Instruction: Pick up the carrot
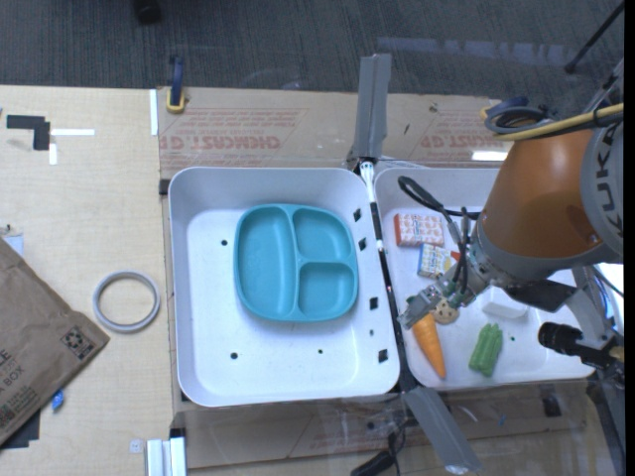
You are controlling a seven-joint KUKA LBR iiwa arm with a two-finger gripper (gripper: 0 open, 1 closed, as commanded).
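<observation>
Carrot lies beside green piece, pincer just above.

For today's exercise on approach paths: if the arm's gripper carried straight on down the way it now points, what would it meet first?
Most likely the carrot. The gripper hangs just above the carrot's upper end in the right bin, pointing down and left. Depth is hard to judge, so it might meet the bin floor beside it instead.

Green block just beside carrot, bin wall close left
</observation>
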